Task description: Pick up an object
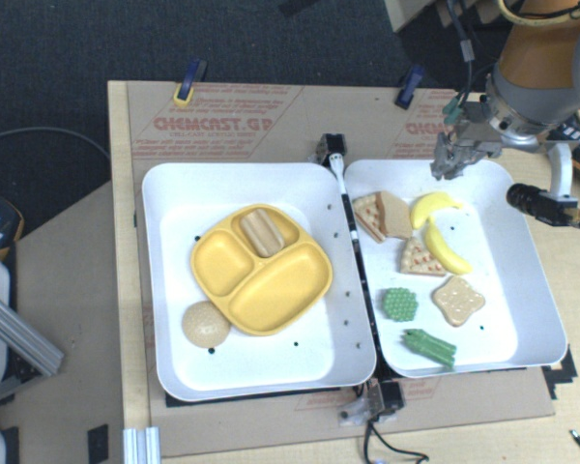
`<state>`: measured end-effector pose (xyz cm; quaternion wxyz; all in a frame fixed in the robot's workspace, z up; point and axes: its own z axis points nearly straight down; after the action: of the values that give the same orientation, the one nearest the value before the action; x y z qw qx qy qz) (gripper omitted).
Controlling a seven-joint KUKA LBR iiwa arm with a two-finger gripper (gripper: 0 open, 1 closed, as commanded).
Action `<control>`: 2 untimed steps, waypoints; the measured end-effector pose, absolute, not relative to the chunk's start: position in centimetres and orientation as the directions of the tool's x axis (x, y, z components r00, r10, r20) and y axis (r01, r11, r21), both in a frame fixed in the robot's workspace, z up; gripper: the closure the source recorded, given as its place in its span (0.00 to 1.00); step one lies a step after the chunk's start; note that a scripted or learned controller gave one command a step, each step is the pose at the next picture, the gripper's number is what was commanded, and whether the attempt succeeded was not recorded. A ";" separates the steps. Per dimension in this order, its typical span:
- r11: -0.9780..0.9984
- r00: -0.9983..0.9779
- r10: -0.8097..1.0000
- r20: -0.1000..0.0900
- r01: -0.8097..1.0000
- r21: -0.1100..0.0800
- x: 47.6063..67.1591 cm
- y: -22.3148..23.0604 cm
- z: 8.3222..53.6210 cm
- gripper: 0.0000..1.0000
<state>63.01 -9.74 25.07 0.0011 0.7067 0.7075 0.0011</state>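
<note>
My gripper [447, 170] hangs over the far edge of the right bin [532, 259], just above and behind a yellow banana [441, 232]. Left of the banana lies a toast slice [381, 215], and below that a waffle wedge [420, 257]. Nearer the front are a tan cracker [459, 300], a round green broccoli piece [399, 304] and a green bean pod [429, 346]. Nothing shows between the fingers.
The left bin [164, 259] holds a yellow divided plate [271, 293] with a sausage-like piece [262, 232] in one section, and a beige cookie [206, 324] beside it. A black divider rail [346, 211] runs between the bins. Clamps sit at the board's far edge.
</note>
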 end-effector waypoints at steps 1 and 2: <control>0.009 -0.009 1.000 0.006 1.000 -0.008 58.5 0.0 20.1 1.00; 0.005 -0.005 1.000 0.002 1.000 0.006 54.5 3.9 26.9 1.00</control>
<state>54.49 3.87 26.87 0.0012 0.7052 0.7090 0.0029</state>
